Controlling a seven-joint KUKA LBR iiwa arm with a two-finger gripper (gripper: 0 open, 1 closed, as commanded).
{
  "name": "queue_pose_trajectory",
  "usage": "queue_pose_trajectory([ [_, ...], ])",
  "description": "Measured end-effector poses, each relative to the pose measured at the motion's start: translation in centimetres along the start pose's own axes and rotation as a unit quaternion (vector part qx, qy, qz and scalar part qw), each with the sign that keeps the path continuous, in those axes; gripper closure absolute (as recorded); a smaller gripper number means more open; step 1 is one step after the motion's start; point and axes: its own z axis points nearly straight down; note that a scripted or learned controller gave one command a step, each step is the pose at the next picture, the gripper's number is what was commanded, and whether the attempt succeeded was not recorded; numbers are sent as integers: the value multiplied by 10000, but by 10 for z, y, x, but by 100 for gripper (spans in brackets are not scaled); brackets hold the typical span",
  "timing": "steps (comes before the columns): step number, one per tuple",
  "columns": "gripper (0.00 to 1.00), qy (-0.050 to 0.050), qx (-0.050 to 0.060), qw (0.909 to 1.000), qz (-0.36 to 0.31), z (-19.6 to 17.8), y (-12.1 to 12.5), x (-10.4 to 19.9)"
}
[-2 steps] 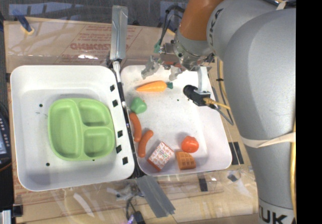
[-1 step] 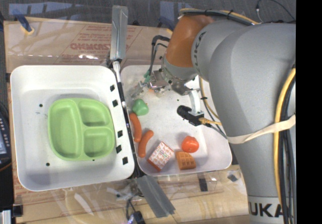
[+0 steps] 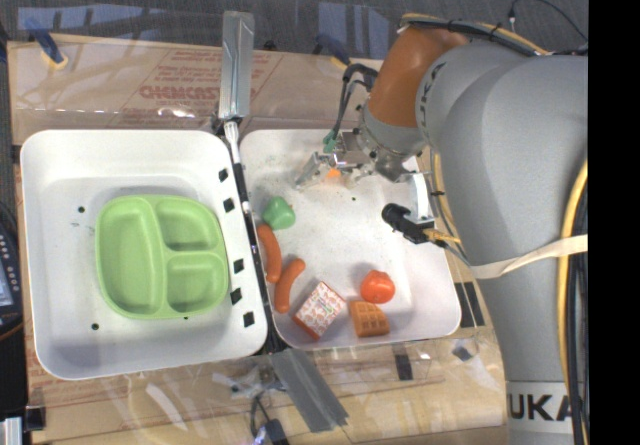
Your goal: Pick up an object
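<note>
1. I see a bench [image 3: 120, 83] under clear sheeting, carrying two white bins side by side
2. Left bin [image 3: 50, 173]: a green divided plate [image 3: 160, 255] sits in its middle
3. Right bin [image 3: 430, 308]: a green piece [image 3: 279, 213] and two sausages [image 3: 280, 268] lie along its left wall; a printed box [image 3: 320, 309], a waffle [image 3: 369, 319] and a tomato [image 3: 377, 286] sit near its front edge
4. The gripper [image 3: 330, 168] is low at the right bin's back edge, something orange by its tips; I cannot tell whether it is open or closed
</note>
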Motion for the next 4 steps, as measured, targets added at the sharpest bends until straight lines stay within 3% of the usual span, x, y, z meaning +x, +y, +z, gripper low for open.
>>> queue_pose_trajectory([
  [1,0,12,42,9971,-763,-20,1,60],
  [2,0,-6,-13,9999,-158,-53,-13,30],
  [3,0,2,11,10000,-46,1,2,48],
  [4,0,2,-4,9983,-576,1,-110,61],
])
